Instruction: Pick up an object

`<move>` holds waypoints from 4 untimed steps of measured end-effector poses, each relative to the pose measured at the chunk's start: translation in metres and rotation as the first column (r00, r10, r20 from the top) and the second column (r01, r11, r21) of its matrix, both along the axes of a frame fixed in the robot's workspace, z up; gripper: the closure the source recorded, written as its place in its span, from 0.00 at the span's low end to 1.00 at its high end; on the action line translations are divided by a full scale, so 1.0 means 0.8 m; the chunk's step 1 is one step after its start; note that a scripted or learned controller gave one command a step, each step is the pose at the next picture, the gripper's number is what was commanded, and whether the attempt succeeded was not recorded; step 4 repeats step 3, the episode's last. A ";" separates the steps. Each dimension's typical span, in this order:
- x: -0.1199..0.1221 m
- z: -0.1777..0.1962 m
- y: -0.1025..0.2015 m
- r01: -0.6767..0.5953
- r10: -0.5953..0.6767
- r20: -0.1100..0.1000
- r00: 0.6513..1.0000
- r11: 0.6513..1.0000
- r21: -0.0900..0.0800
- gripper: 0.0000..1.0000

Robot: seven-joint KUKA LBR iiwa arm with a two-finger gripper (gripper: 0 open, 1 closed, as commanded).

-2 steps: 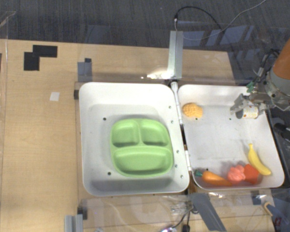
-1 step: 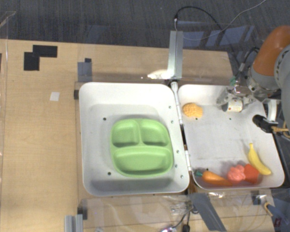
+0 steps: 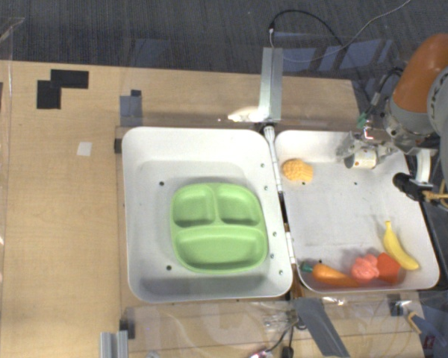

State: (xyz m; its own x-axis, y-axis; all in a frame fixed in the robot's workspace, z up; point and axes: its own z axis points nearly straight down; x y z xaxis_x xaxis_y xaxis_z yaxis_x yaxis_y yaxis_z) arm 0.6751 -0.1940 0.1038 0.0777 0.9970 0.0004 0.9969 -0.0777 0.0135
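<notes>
Landmark: right bin [image 3: 336,222], shallow, white, set on a wooden bench [image 3: 60,222].

Along the near wall of the right bin: carrot [image 3: 332,274], orange with a green tip, lying lengthwise at the near-left corner; pink lumpy toy food [image 3: 366,268] just beside it; red-orange piece [image 3: 389,267] touching the pink one on its right side.

Toward the right wall of the right bin, slightly farther back: banana [image 3: 398,247], yellow, lying at a slant, near the red-orange piece.

Across the left wall of the right bin: left bin [image 3: 142,200], white, holding a green divided plate [image 3: 219,226] with three compartments, flat at its centre.

In the far-left part of the right bin, close to the dividing wall: yellow-orange knobbly ball [image 3: 298,171], alone, well apart from the near cluster.

In the far-right part of the right bin: gripper [image 3: 364,154], poised over bare floor, nothing seen between its fingers; open or shut, cannot tell. Grey arm with orange band [image 3: 425,73] beyond the far-right corner.

Beyond the far wall of the right bin: upright metal post [image 3: 272,88]; black cable [image 3: 313,21] over dark floor.
</notes>
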 end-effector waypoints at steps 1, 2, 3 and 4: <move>-0.005 0.105 0.158 -0.033 0.033 -0.005 0.999 0.999 0.002 1.00; -0.006 0.212 0.232 -0.233 0.233 -0.006 0.972 0.972 -0.001 1.00; -0.086 0.134 0.210 -0.079 0.079 -0.010 0.997 0.997 0.001 1.00; -0.086 0.134 0.210 -0.079 0.079 -0.010 0.997 0.997 0.001 1.00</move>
